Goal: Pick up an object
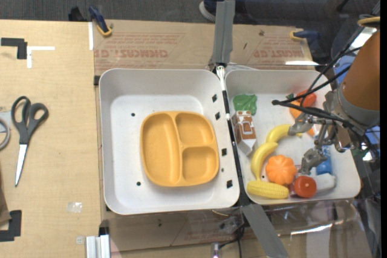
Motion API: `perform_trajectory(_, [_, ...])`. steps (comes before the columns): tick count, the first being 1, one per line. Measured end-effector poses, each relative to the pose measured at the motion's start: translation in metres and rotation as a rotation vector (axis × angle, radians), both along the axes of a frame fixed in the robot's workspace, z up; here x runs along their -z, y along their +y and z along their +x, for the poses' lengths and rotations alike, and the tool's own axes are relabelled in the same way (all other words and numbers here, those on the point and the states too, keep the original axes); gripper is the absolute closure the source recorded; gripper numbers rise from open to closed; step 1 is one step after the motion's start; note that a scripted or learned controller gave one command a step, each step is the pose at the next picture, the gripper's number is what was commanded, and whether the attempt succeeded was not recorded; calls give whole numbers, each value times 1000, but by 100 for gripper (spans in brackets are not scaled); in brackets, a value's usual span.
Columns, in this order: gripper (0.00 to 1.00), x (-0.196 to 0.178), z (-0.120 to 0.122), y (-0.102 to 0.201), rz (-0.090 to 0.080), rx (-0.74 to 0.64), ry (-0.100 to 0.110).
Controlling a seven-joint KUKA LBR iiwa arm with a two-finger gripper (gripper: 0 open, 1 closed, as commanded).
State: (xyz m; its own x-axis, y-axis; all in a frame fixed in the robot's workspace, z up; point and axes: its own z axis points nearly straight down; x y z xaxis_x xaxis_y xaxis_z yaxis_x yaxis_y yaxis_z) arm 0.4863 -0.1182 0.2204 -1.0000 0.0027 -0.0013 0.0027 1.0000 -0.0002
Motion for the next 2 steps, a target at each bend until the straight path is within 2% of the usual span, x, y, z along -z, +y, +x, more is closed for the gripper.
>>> perform_trajectory(1, [0, 112, 0, 1, -4, 120, -25])
perform_trajectory(2, [0, 124, 7, 1, -2, 175, -19])
